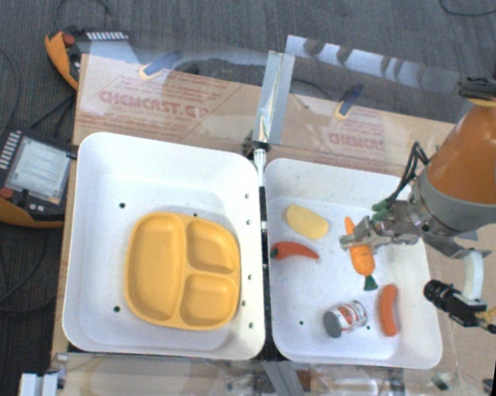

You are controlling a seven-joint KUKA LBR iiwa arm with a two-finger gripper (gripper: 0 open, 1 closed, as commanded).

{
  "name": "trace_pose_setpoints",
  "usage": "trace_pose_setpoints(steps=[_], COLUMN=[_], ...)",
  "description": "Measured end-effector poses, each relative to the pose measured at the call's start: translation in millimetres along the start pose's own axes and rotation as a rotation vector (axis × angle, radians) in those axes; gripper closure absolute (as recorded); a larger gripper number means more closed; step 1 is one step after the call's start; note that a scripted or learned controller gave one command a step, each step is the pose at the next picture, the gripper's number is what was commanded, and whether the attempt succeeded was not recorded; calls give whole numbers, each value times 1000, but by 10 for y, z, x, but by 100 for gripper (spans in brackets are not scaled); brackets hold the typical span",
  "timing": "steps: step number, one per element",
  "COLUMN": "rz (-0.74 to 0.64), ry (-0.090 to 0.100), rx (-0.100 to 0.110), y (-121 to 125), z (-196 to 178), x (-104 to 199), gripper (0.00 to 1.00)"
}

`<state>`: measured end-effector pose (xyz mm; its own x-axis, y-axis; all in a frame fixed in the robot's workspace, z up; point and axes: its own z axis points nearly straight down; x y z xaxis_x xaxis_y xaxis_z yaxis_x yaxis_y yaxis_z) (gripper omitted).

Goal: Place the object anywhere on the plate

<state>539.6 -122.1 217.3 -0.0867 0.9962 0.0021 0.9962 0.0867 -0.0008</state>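
A yellow divided plate (185, 271) lies in the left bin (106, 163). The right bin (418, 354) holds several toy foods: a pale yellow lump (306, 221), a red chili (295, 251), an orange carrot (364, 260), a small can on its side (345, 318) and an orange-red sausage (388, 310). My gripper (363, 239) hangs low over the carrot's upper end, reaching in from the right. It covers part of the carrot, and I see nothing lifted off the bin floor.
A raised divider (262, 240) separates the two bins. The grey and orange arm (477, 165) stands over the right bin's far right corner. A pendant (27, 175) and cables lie on the floor to the left of the bench.
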Motion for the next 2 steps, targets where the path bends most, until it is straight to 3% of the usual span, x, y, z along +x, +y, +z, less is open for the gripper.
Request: trace_pose_setpoints(steps=[1,2], rz=[-41,-2], ry=[-2,-2], rx=[4,4], y=[145,327], z=[358,363], x=[1064,2165], gripper=[100,100])
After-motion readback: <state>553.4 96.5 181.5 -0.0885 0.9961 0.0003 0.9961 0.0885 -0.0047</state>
